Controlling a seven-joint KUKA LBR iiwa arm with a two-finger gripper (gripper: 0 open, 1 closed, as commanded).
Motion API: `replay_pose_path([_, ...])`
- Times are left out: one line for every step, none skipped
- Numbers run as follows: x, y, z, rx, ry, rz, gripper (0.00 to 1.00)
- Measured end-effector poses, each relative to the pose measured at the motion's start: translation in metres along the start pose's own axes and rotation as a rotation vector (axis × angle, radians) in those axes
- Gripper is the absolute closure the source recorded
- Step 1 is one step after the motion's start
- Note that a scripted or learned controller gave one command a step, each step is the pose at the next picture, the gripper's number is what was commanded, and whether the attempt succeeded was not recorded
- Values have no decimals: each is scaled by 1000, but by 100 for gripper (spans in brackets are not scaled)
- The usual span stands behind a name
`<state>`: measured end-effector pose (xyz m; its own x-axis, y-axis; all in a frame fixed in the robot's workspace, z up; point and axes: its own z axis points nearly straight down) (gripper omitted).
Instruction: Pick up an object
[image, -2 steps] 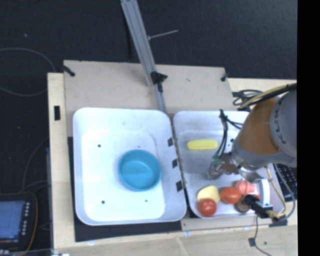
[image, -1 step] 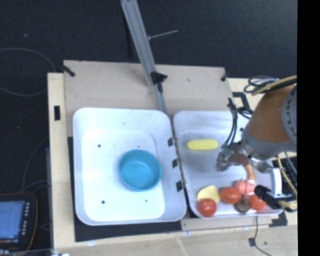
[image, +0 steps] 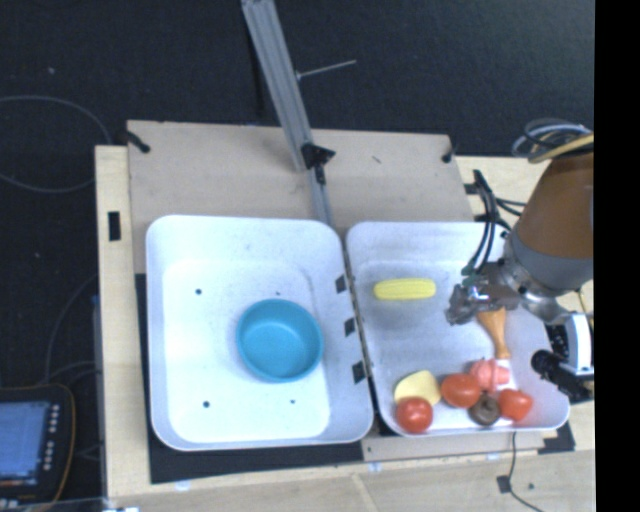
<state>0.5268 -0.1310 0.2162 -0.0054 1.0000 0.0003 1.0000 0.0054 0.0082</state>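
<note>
Corn cob (image: 405, 290), yellow, is seen lying flat on the floor of the right-hand bin (image: 425, 240), just left of the gripper (image: 465, 303) and apart from it. It is judged the likeliest thing to be picked: isolated, light, probably hard plastic, smooth and rounded, so liable to roll or slip if pinched near an end. A hold across its middle, against the short width, is judged best.

Gripper is seen low over the same bin, nothing visible between its fingers; whether it is spread or closed cannot be told, the dark metal parts being blurred together.

Below the gripper, at the bin's near edge, a crowded cluster is noted: two tomatoes (image: 461, 389), a yellow piece (image: 418, 384), a pink piece (image: 490, 374), a dark round thing (image: 486, 410). These touch one another, and a clean hold is judged harder there. An orange handle-like piece (image: 494, 331) runs from under the gripper toward the cluster; its upper end is hidden by the gripper.

Far left of the gripper, a blue bowl (image: 280, 340) sits in the other bin (image: 180, 250).
</note>
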Motion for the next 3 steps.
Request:
replay_pose_path([43, 16, -3, 6, 2, -4, 100])
replay_pose_path([99, 43, -2, 8, 3, -5, 100])
replay_pose_path([141, 71, 0, 8, 2, -4, 100])
